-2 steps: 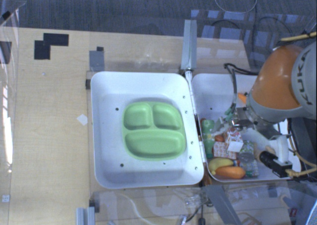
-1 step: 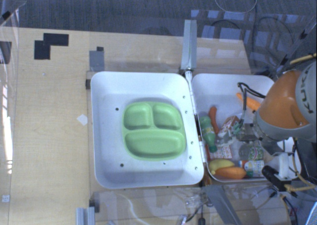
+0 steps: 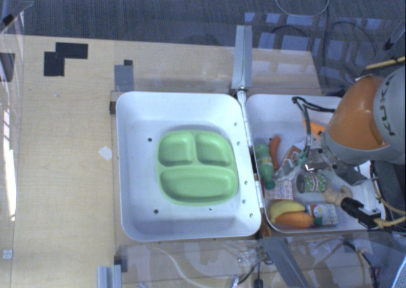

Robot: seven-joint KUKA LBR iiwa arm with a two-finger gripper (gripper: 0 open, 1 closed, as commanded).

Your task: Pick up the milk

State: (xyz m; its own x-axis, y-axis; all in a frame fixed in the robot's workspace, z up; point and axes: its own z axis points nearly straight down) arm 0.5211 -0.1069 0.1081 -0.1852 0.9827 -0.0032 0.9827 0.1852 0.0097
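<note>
The milk [image 3: 325,214], a small white carton with green and red print, lies on its side near the front edge of the right bin [image 3: 279,110]. My gripper [image 3: 302,163] hangs over the middle of that bin, above and to the left of the milk, just over a green-labelled can [image 3: 311,183]. The grey arm with its orange band [image 3: 354,122] hides the bin's right part. Nothing is seen held in the gripper.
Crowded around the milk in the right bin are a banana [image 3: 285,206], an orange fruit [image 3: 295,219], a green bottle [image 3: 264,165], a red carrot [image 3: 274,147] and a brown packet [image 3: 292,153]. The left bin [image 3: 136,153] holds a green divided plate [image 3: 196,167].
</note>
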